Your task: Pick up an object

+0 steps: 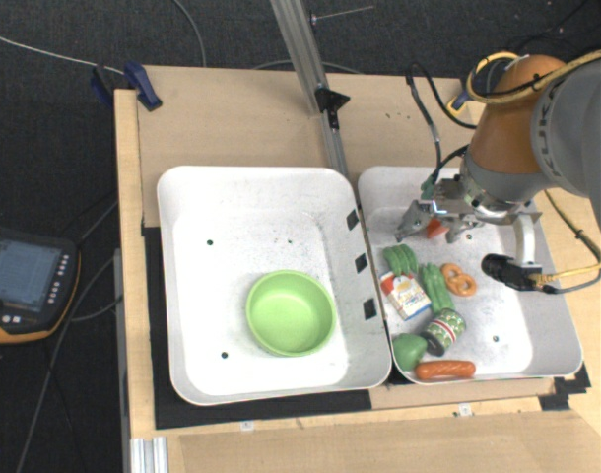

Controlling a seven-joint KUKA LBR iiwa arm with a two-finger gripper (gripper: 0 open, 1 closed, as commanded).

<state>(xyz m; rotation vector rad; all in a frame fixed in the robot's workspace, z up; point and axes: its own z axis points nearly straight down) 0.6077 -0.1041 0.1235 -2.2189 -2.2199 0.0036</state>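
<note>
We log the left bin (182, 215) w/ a green bowl (290, 311) near its front, rest of the floor open; right bin (547, 353) has items crowded along its left and front edges, incl. a sausage (444, 370), can (443, 328), pretzel (458, 281), carton (407, 295). Tool (436, 221) sits low at the right bin's back-left, over a red-orange item (434, 228); we can't tell whether it's apart or together.

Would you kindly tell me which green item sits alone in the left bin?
The green bowl: round and alone in the left bin; the others crowd the right bin.
</note>
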